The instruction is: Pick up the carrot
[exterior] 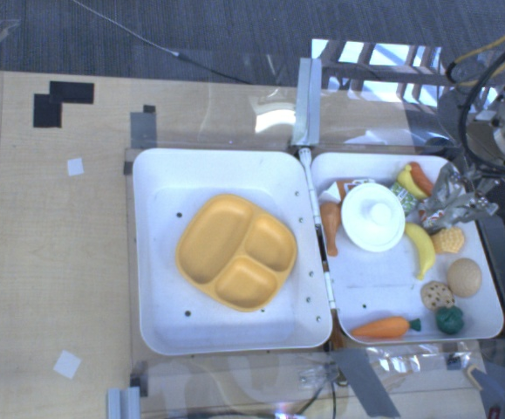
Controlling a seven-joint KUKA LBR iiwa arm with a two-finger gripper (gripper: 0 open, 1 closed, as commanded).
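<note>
The carrot is orange with a green stub and lies flat along the front wall of the right bin. My gripper hangs over that bin's right side, above a yellow corn piece. It is well behind and to the right of the carrot and not touching it. A second orange, tapered piece lies against the bin's left wall beside a white bowl.
The right bin also holds a banana, a tan egg-shaped piece, a cookie, a broccoli piece and a red-orange pepper. A yellow divided plate lies in the left bin.
</note>
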